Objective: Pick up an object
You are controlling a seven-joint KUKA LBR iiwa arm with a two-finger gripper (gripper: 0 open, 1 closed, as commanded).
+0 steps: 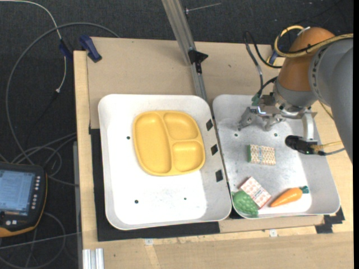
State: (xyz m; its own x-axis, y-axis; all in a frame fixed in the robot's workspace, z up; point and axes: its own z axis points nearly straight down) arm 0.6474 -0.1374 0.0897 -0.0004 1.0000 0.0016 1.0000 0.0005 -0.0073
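The yellow divided tray (168, 142) looks like smooth plastic with a soft sheen. Both white bins (115, 150) appear matt, the right one (320, 175) scuffed grey. The counter (140, 66) is pale bare wood. The toy carrot (287, 196) looks glossy plastic.

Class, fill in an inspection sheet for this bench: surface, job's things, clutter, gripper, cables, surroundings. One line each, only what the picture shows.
Surface: wooden bench bearing a left bin and a right bin.
Job's things: in the right bin, a patterned block, a red-and-white box, a green item and a carrot; box and green item touch.
Clutter: yellow divided tray in the left bin.
Gripper: gripper over the right bin's far end, nothing seen between its fingers.
Cables: white cable on the floor at left; cables on the arm.
Surroundings: dark floor, handheld screen lower left, metal rail.
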